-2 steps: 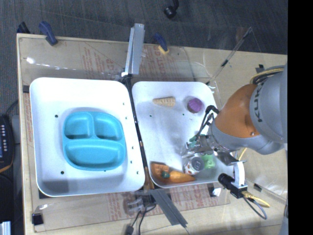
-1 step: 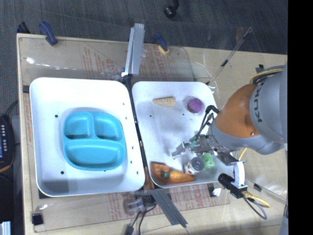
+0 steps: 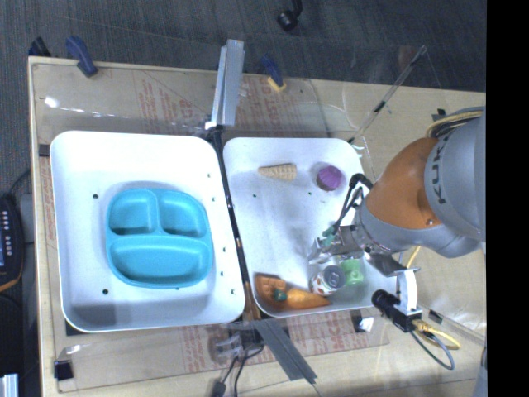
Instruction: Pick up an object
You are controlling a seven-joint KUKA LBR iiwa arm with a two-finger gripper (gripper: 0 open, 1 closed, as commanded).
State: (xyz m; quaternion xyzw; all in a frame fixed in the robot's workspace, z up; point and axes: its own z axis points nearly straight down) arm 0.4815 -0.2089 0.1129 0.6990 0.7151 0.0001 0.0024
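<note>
In the right bin [image 3: 248, 222], my gripper [image 3: 333, 243] is low over the near right part. Just below it lie a small silver can [image 3: 329, 279] and a green block [image 3: 355, 271]. An orange carrot [image 3: 288, 294] rests along the bin's front wall. At the far side are a tan cone-shaped piece [image 3: 277, 171] and a small purple object [image 3: 330, 177]. The arm's wrist covers the bin's right edge. I see nothing clearly held by the gripper.
The left bin [image 3: 74, 222] holds a blue divided plate [image 3: 159, 236]. A metal divider bar [image 3: 226, 81] stands at the back between the bins. The middle of the right bin's floor is bare white.
</note>
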